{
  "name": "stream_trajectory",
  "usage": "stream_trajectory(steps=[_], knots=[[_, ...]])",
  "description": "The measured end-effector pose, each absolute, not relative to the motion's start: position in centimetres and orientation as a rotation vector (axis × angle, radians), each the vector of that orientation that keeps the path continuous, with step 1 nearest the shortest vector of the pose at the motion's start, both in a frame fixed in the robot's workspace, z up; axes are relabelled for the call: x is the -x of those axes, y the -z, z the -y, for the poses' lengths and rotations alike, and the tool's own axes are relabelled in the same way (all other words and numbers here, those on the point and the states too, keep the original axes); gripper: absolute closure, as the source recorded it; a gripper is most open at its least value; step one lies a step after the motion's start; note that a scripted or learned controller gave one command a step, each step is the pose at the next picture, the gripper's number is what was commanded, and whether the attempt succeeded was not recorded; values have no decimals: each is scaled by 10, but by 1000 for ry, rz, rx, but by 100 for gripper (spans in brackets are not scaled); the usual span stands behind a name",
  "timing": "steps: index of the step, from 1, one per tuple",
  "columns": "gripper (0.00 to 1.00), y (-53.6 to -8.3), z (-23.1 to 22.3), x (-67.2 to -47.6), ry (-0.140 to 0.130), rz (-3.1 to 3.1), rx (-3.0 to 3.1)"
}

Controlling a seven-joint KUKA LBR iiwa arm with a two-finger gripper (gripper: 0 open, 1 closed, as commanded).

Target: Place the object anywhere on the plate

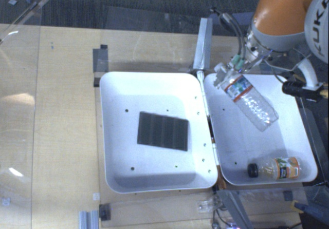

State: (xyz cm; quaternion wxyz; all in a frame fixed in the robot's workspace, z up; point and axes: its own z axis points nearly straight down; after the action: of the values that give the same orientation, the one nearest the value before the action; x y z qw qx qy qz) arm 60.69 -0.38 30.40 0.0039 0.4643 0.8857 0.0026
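Holding a clear plastic water bottle by its cap end, my hand is closed around the neck and the body hangs slanting down below it, over the right bin. It looks empty, so I'd guess light, a bit crushable and slick, and with a grip this far up it'll probably swing. The dark plate sits well off to the side of my hand, flat in the left bin, with the ridge where the bins meet in between. A small juice bottle lies well below my hand, out of the way.
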Motion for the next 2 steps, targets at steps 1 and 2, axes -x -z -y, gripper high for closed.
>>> stream_trajectory(steps=[1,2], knots=[[100,-315,4,-609,-14,-2771,-1452],[100,-327,4,-610,-21,-2766,-1448]])
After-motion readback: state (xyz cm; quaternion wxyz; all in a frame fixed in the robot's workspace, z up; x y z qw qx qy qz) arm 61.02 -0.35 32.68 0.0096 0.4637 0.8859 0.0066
